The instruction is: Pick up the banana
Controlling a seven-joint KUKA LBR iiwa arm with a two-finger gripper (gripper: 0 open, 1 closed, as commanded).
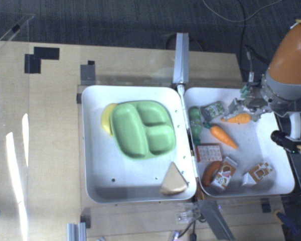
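Robot lab: bench point(50, 149), two white bins point(95, 185), loose cables point(241, 14).

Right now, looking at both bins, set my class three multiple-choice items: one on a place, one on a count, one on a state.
1. Where is the banana?
A. left bin, partly under the green tray
B. right bin
C. on the bench

2. How many carrots lie in the right bin?
A. one
B. two
C. four

3. The green tray lies:
A. on its edge
B. flat
C. outside the bins

Answers: 1 A, yellow peeks from the tray's left edge; 2 B, carrots and; 3 B, its compartments face up.
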